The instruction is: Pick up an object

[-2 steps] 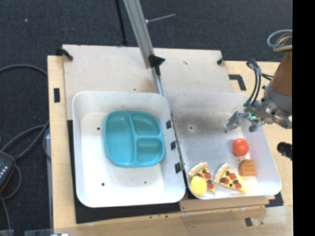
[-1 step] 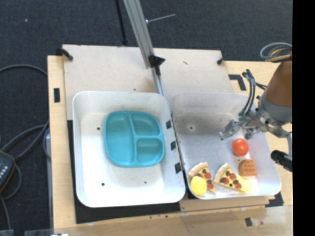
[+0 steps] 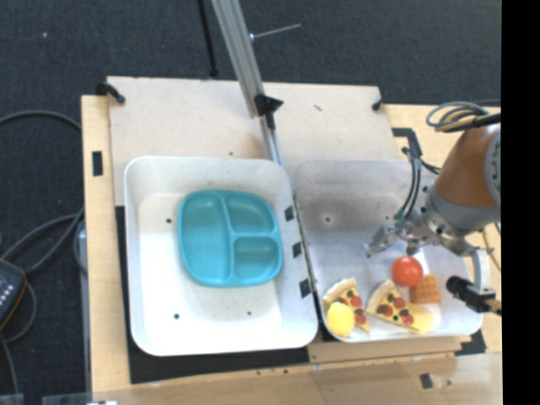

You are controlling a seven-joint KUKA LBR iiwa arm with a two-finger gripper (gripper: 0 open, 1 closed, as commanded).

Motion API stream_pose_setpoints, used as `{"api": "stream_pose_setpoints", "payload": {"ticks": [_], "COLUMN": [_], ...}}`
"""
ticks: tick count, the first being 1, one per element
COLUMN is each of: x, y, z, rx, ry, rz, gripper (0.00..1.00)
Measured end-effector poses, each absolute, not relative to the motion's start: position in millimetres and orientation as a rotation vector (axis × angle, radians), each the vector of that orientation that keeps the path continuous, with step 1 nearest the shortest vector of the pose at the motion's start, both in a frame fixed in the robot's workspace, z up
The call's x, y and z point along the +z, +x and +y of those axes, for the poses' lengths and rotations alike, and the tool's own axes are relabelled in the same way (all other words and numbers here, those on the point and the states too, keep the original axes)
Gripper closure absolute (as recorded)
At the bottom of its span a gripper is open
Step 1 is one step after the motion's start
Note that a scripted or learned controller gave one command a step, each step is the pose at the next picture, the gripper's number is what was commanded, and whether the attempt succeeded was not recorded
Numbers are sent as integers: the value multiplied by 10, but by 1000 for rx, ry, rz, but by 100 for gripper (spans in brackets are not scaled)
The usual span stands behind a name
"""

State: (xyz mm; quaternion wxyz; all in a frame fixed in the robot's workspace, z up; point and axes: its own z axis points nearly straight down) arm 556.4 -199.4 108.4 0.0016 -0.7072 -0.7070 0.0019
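- A dark, speckled carpet (image 3: 101, 24) covers the floor around the bench, filling the view from 9 through 12 to 1 o'clock.
- The bench top (image 3: 194, 121) is pale wood, a light board laid over it, with small black clips (image 3: 114, 94) at the corners at 11 and 1 o'clock.
- An aluminium rail (image 3: 236, 45) slants down from 12 o'clock to the middle of the bench, ending in a black bracket (image 3: 268, 105).
- Black cables (image 3: 34, 234) loop over the carpet at 9 o'clock, beside a dark device (image 3: 8, 292) at 8 o'clock.
- Light is even and soft, with faint shadows only.
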Motion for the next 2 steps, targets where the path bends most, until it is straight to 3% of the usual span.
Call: {"api": "stream_pose_setpoints", "payload": {"ticks": [1, 2], "x": [1007, 1123], "y": [5565, 5574], "z": [-2006, -2016], "rx": [3, -1], "ry": [-2224, -2231], "rz": [-2220, -2218], "gripper": [0, 100]}}
